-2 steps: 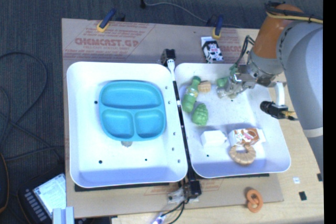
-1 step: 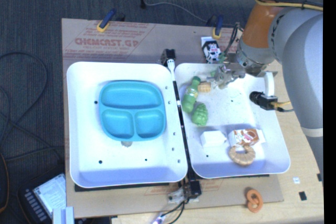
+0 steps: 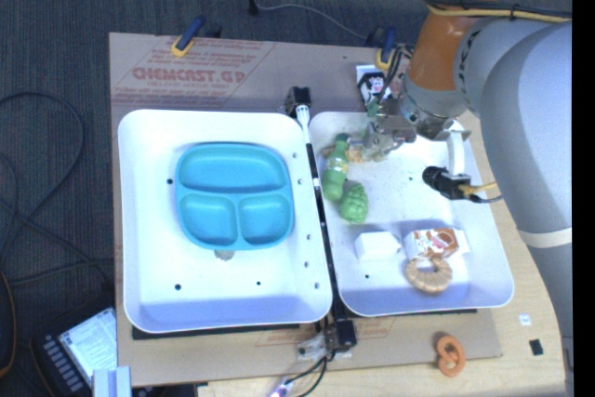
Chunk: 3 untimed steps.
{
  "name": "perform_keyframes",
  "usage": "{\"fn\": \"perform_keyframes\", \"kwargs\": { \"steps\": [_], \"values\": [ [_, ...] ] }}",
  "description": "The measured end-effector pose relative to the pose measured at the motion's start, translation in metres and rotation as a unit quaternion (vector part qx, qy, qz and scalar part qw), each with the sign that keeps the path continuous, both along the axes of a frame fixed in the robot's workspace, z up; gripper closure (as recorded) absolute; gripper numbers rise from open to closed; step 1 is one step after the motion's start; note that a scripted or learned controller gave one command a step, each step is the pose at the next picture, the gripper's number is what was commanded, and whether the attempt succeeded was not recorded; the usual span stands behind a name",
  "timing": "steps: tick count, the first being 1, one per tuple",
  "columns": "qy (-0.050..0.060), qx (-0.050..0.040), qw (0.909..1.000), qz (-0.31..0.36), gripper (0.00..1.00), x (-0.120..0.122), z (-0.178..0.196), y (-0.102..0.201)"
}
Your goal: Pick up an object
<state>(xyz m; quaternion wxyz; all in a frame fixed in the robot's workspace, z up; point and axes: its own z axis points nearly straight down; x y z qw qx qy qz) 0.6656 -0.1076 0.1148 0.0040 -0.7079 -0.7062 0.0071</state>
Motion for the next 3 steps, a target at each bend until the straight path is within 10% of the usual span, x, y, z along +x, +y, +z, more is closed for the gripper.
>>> {"fn": "perform_keyframes", "kwargs": {
  "steps": [1, 2, 3],
  "values": [
    [-0.008, 0.0006, 1.0000, 0.001, 1.00, -0.029, 0.055, -0.073],
    [-0.009, 0.0017, 1.0000, 0.002, 1.00, 0.003, 0.096, -0.040],
    [-0.009, 0.0004, 1.0000, 0.001, 1.00, 0.003, 0.145, -0.118]
  ]
}}
